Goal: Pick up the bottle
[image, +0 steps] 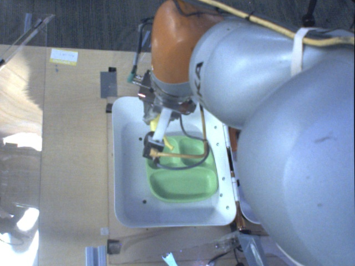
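The bottle, a broad green one, lay flat on the floor of the left white bin, a little toward 4 o'clock from the middle of this bin. Its end at 11 o'clock was partly covered by the robot, and the rest of it was free and could be seen well. The gripper stood above the bin at about 11 o'clock from the bottle, near that covered end. I could not tell if the gripper was open or closed, and nothing could be seen held in it. The grey arm with its orange band came in from 3 o'clock. On the wooden bench, a yellow label lay far at 10 o'clock from the bin.
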Controlling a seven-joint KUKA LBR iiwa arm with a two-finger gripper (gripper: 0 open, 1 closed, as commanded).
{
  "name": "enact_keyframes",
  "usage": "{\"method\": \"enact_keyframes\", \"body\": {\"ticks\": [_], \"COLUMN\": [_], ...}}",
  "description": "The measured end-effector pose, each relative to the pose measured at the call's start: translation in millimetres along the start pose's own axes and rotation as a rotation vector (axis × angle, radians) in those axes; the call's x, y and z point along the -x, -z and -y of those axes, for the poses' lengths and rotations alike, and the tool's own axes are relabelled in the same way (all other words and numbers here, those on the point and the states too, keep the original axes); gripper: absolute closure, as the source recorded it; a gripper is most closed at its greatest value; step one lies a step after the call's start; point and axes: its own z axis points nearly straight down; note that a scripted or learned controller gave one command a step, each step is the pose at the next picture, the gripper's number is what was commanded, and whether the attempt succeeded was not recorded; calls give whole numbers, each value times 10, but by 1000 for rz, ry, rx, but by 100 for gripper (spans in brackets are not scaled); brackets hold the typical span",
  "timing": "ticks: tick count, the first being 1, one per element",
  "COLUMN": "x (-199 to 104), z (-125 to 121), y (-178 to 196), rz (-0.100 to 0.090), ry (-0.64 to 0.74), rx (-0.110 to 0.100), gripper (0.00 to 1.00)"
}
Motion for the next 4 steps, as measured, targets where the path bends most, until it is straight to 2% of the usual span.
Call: {"method": "enact_keyframes", "body": {"ticks": [1, 2, 3, 4], "x": [1, -259, 543, 604], "z": [0, -579, -1097, -241], "y": [-1, 1145, -834, -1636], "rz": [0, -3, 3, -3], "ry": [0, 7, 297, 281], "rx": [0, 7, -2, 5], "gripper": [0, 0, 0, 0]}}
